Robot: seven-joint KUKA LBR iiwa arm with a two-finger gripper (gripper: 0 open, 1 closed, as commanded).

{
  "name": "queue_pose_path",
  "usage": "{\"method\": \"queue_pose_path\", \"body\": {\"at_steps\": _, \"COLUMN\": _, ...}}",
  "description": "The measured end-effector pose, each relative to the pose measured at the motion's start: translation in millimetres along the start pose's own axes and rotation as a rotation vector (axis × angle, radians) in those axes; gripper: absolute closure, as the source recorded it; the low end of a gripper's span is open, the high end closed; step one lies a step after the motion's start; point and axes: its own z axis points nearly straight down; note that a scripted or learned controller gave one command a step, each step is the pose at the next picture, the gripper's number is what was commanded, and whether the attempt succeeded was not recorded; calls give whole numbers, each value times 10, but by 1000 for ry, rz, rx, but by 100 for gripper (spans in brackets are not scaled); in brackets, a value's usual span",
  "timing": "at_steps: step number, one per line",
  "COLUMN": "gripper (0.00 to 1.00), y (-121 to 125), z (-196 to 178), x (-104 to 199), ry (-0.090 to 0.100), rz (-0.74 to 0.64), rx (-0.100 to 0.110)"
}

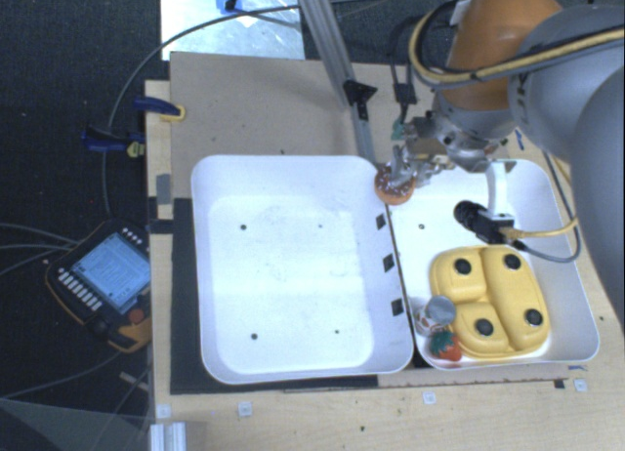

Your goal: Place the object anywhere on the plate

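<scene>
A small brown round object (394, 189) hangs over the rim between the two bins, at the right bin's far left corner. My gripper (401, 172) comes down on it from the right and is shut on it, with the fingertips on its upper part. The yellow plate (493, 303), with several rounded compartments, lies in the near half of the right bin (547, 181), well below and to the right of the gripper.
The left bin (283, 264) adjoins the right one along a raised rim. A small silver thing (439, 310) and a red and green piece (446, 345) lie against the plate's left edge. A black fitting (476, 217) hangs from the arm above the plate.
</scene>
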Motion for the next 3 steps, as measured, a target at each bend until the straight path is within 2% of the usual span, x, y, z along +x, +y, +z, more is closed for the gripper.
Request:
{"method": "queue_pose_path", "body": {"at_steps": 2, "gripper": 100, "y": 139, "z": 139, "x": 1143, "ry": 0, "rz": 0, "rx": -1}}
{"method": "queue_pose_path", "body": {"at_steps": 3, "gripper": 100, "y": 263, "z": 88, "x": 1118, "ry": 0, "rz": 2, "rx": -1}}
